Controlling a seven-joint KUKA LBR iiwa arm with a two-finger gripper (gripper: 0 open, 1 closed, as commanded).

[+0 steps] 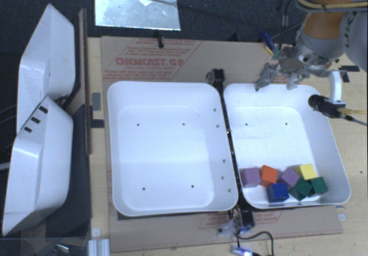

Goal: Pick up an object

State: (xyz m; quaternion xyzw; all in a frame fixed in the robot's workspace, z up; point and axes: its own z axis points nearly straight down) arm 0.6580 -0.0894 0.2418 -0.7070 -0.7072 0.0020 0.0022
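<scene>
Tool (279, 78) over right bin's (333, 134) far rim; fingers seemingly spread, holding nothing; blocks (283, 182) well apart, near edge

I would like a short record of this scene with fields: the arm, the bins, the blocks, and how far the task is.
arm: reaches in from the right; gripper hangs above the far edge of the right bin, jaws apart, nothing between them
left bin: white bin, beside the right one
blocks: clustered at the near edge of the right bin: orange block, yellow block, blue block, two purple, two green
task state: no block picked up yet; gripper is well apart from the cluster
</scene>
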